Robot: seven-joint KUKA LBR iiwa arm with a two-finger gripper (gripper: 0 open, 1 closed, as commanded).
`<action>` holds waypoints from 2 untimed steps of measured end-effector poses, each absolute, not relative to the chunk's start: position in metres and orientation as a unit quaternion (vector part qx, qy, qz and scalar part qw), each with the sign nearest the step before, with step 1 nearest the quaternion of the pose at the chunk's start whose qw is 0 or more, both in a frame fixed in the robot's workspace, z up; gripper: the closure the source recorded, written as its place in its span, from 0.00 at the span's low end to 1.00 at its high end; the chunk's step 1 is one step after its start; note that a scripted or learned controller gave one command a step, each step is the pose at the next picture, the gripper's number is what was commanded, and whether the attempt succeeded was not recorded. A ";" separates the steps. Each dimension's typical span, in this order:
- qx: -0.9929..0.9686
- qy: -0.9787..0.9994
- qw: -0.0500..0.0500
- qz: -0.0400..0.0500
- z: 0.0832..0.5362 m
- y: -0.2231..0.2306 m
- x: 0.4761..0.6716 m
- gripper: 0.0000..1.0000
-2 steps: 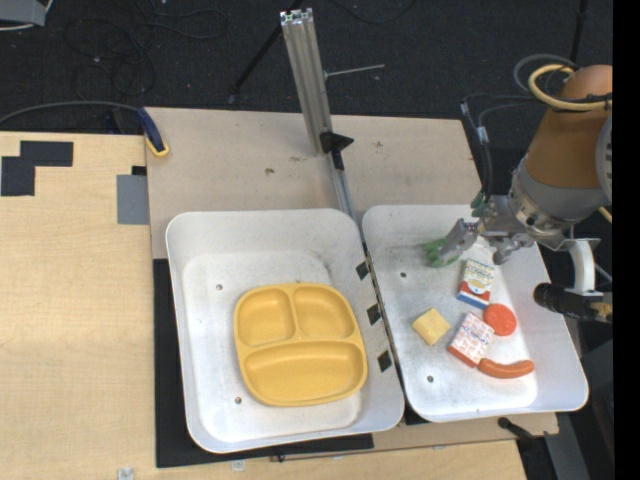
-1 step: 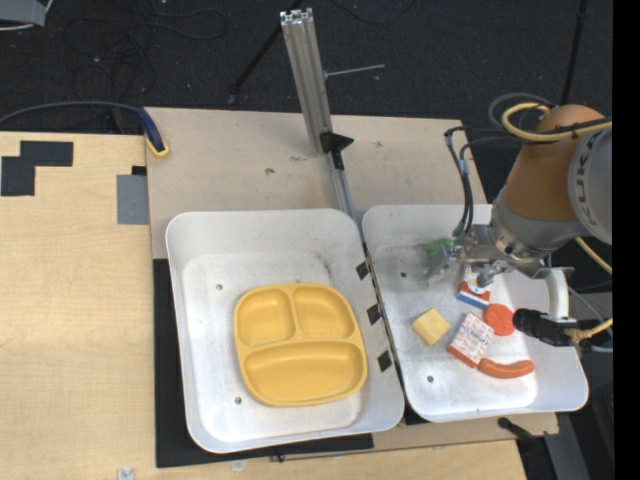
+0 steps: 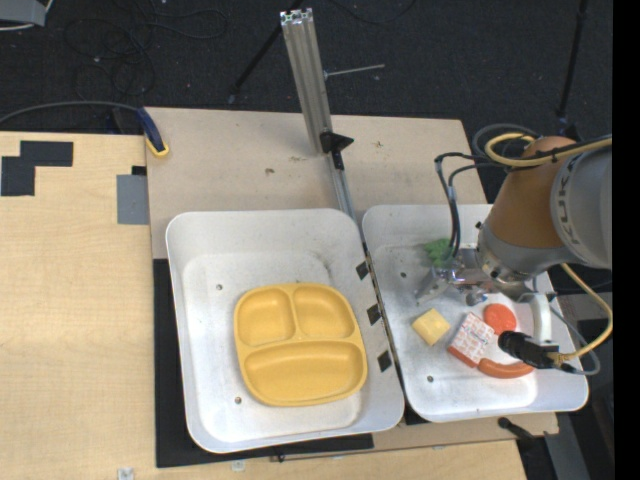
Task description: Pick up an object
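Nothing is lifted: every loose thing lies flat on the floor of the right-hand bin point(image 3: 470, 400), and I see none of them between the fingers point(image 3: 455, 280). Whether the fingers are spread or closed I can't tell from here; the metal parts blur together under the wrist.

Closest to the fingers is a small yellow block point(image 3: 432, 325), just on the near side of them and a touch toward the other bin, apart from them. Beside it, on the arm's side, is a red-and-white packet point(image 3: 472, 339), tilted, its corner near the block. An orange-red disc point(image 3: 500, 318) sits just past the packet, under the wrist. An orange-red curved piece point(image 3: 503, 370) lies nearer the bin's front edge, the farthest of the lot from the fingers. On the far side of the fingers, close by, is a small green thing point(image 3: 438, 251); its shape is too small to make out.

The grey arm point(image 3: 545, 213), with its orange band, leans in over that bin's far corner.

Well away from the fingers, across the divide, the left-hand bin point(image 3: 200, 268) holds a yellow divided plate point(image 3: 298, 343) lying flat. Both bins rest on the pale surface point(image 3: 230, 158), and beyond the bins an aluminium post point(image 3: 305, 78) stands at a slant.
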State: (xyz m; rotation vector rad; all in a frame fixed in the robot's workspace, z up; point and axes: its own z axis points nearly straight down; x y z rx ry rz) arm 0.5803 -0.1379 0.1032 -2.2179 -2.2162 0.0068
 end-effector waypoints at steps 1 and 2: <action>-0.707 -0.707 0.001 0.000 0.091 -0.138 0.582 0.00; -0.708 -0.706 -0.001 -0.003 0.103 -0.138 0.584 1.00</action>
